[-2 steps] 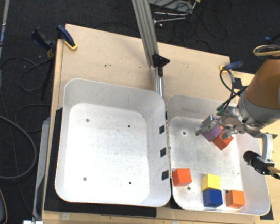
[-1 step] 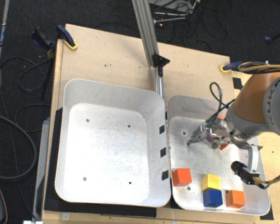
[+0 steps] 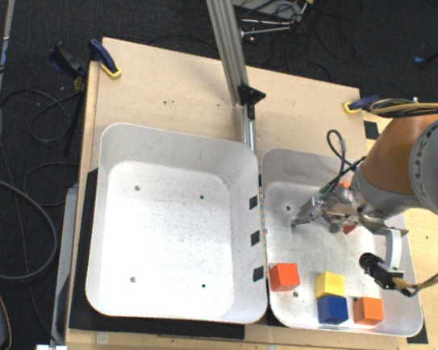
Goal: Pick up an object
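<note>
The right white bin (image 3: 285,172) holds several blocks along its near side: an orange block (image 3: 285,275) at the left, a yellow block (image 3: 331,285), a blue block (image 3: 333,309) just in front of it, and another orange block (image 3: 368,311) at the right. My gripper (image 3: 308,214) hangs low over the middle of this bin, pointing left, well behind the blocks and touching none of them. A small red thing (image 3: 348,227) peeks out from under the wrist, mostly hidden.
The left white bin (image 3: 125,148) sits beside the right one, their rims meeting in the middle. A slanted metal pole (image 3: 227,37) runs from the back to the bins' shared far edge. Clamps sit at the bench's far corners.
</note>
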### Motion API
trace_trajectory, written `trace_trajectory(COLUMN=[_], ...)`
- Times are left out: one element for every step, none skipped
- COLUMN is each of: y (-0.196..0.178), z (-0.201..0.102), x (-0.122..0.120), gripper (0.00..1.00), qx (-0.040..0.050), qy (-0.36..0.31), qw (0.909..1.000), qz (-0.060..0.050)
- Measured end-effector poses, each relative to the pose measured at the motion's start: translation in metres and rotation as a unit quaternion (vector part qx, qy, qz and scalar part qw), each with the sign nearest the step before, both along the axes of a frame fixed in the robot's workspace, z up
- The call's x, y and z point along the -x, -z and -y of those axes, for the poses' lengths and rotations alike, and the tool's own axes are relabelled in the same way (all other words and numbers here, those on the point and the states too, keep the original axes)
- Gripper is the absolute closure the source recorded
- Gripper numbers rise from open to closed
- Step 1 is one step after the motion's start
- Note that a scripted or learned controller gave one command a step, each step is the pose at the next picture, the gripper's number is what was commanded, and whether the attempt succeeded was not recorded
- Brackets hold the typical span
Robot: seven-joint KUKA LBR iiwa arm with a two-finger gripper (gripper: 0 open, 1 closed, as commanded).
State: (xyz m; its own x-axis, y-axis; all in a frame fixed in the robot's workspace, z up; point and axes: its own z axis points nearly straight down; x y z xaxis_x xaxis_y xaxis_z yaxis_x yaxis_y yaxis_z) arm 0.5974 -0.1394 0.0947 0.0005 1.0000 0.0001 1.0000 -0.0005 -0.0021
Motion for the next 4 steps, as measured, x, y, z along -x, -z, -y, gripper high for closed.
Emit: trace_trajectory(y=[-0.011, -0.073, -0.124, -0.137], z=[0.0, -0.004, -0.004, -0.058], x=[-0.001, -0.007, -0.009, -0.02], gripper=[1.0, 1.0, 1.0, 1.0], qx=[0.0002, 0.0008, 0.001, -0.0004], qy=[0.001, -0.002, -0.002, -0.004], qw=[1.0, 1.0, 1.0, 1.0], qz=[0.002, 0.005, 0.004, 0.003])
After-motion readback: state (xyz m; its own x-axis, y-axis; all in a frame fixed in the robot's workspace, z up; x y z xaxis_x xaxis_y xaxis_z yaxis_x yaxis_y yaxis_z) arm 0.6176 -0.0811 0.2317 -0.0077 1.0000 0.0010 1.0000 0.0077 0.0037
